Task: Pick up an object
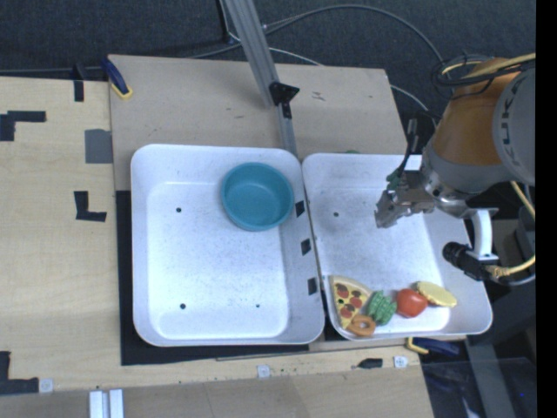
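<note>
A blue bowl [256, 196] sits upright at the back of the left bin [165, 259]. Along the front edge of the right bin [357, 242] lie a pizza slice [349, 300], a green vegetable [380, 306], a small orange ring [363, 326], a red tomato [411, 302] and a yellow piece [436, 294]. My gripper [388, 215] hangs over the right bin's back right part, well behind the toy food, with nothing seen between its fingers. The grey arm with its orange band [474, 124] comes in from the right.
A grey metal pole [257, 50] slants down from the top to the gap between the bins. Black cables [365, 16] loop across the dark floor at the back. Bare speckled floor shows in the right bin's middle and the left bin's front.
</note>
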Controlling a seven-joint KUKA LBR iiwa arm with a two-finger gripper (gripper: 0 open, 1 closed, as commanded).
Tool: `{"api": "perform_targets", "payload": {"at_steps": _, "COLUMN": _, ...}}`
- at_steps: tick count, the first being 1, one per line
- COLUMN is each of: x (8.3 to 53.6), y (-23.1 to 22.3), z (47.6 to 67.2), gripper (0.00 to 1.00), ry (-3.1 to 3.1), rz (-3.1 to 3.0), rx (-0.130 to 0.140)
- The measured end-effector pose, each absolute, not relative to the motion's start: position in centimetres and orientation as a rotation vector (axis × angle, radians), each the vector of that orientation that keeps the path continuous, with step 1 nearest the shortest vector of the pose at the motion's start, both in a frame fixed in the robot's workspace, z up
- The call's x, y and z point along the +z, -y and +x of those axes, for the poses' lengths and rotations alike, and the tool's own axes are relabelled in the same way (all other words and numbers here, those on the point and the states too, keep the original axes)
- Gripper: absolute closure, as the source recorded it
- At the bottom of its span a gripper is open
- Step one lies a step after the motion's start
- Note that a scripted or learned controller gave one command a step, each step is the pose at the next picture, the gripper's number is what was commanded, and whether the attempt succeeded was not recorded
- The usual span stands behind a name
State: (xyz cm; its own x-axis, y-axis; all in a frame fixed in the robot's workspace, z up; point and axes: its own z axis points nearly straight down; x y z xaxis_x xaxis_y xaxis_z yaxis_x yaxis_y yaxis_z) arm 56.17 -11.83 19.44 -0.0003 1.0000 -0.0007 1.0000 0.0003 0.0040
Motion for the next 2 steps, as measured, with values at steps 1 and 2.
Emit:
{"api": "perform_targets", "payload": {"at_steps": 1, "x": 25.6, "y": 12.1, "z": 55.9, "gripper": 1.0, "ry": -2.219, "rz": 2.219, "rx": 0.004}}
{"api": "perform_targets", "payload": {"at_steps": 2, "x": 27.1, "y": 12.1, "z": 55.9, "gripper": 1.0, "ry": -2.222, "rz": 2.221, "rx": 0.001}}
